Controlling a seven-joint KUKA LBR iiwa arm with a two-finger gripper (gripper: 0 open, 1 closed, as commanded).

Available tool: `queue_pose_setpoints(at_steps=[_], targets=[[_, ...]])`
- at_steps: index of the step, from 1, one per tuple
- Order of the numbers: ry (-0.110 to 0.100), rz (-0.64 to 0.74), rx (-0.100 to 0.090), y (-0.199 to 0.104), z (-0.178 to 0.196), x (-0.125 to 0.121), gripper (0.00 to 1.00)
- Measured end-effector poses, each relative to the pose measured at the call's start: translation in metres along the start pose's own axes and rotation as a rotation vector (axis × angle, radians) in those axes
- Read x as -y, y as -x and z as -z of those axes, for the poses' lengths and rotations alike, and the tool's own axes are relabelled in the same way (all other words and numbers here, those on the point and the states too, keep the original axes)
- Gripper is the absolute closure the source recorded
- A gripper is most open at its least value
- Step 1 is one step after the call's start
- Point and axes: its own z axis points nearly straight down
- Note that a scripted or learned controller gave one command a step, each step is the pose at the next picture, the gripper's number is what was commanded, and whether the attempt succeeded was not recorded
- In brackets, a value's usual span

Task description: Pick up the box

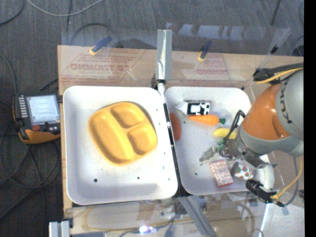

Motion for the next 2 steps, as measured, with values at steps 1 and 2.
queue_pose_setpoints(at_steps=[1,2], targets=[[0.013,0.007,0.008,-0.007,-0.014,-0.002,0.00],[0.019,-0.038,0.004,0.060,-0.013,-0.007,0.00]])
